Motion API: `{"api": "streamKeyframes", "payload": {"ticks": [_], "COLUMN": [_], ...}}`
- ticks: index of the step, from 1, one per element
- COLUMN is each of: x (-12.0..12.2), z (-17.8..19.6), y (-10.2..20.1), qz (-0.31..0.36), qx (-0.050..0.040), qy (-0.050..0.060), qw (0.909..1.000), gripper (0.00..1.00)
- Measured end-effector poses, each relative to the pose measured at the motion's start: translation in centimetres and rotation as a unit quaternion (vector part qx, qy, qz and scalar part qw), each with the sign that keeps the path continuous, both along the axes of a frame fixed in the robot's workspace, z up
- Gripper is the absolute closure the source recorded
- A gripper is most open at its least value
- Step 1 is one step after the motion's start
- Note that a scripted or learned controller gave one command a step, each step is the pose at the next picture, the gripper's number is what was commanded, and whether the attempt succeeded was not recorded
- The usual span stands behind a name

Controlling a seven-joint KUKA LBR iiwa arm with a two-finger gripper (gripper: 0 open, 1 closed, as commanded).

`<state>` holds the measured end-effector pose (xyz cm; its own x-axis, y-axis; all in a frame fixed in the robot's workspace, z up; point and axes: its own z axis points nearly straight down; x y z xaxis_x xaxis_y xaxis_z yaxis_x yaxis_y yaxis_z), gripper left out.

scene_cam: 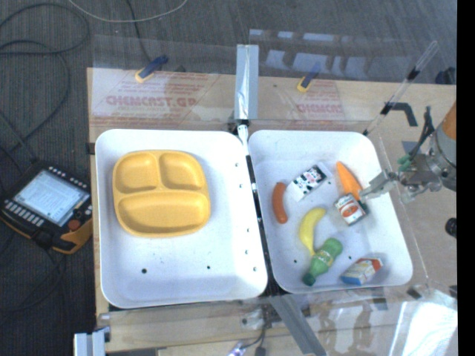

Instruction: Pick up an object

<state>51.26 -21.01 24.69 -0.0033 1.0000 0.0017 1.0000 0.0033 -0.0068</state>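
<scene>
The arm (450,136) reaches in from the right edge, its wrist hanging over the right bin's (386,269) outer rim, fingers stretched leftward and low. The claw (369,190) sits at the bin's right side; whether it is parted or closed cannot be told, and nothing is plainly clamped in it. Its tip touches or nearly touches the small can (350,209) just below-left. The carrot (347,178) lies just left of it, the milk carton (309,182) further left, the sausage (280,202) beyond that. Banana (311,228), green bottle (321,260) and small box (361,271) lie below. The yellow tray (160,193) sits well apart, in the left bin (133,277).
</scene>
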Motion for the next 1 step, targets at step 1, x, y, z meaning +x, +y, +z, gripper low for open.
{"api": "streamKeyframes", "payload": {"ticks": [1], "x": [3.85], "z": [-14.13], "y": [-0.71], "qz": [0.044], "qx": [0.0029], "qy": [-0.001], "qw": [0.999], "gripper": [0.0]}}
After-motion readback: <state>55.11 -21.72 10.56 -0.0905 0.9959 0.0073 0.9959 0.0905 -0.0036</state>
